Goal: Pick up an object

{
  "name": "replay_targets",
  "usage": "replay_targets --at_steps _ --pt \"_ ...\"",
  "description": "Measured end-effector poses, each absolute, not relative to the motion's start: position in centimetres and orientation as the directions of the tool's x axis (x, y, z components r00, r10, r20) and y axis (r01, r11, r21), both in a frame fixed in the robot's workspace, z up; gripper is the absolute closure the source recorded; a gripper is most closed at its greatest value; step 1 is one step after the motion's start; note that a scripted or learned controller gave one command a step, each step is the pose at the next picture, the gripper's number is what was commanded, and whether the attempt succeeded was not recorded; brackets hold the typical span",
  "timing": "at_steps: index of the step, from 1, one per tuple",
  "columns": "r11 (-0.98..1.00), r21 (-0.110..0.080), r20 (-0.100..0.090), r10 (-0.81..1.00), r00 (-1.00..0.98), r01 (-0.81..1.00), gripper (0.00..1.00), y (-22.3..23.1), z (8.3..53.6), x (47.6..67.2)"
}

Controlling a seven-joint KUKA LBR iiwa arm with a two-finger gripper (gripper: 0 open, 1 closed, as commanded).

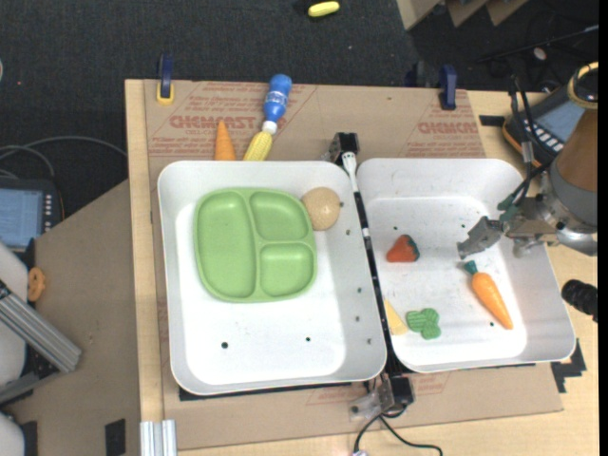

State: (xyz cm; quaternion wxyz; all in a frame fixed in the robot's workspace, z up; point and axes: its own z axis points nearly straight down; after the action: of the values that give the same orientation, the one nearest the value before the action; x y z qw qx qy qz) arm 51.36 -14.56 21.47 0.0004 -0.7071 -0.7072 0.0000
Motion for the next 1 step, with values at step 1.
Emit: replay_targets --at_steps 1 --pt "-0.003 0.001 -0.002 1.0 0.003 1.0 0.0 -21.11 15.81 53.72"
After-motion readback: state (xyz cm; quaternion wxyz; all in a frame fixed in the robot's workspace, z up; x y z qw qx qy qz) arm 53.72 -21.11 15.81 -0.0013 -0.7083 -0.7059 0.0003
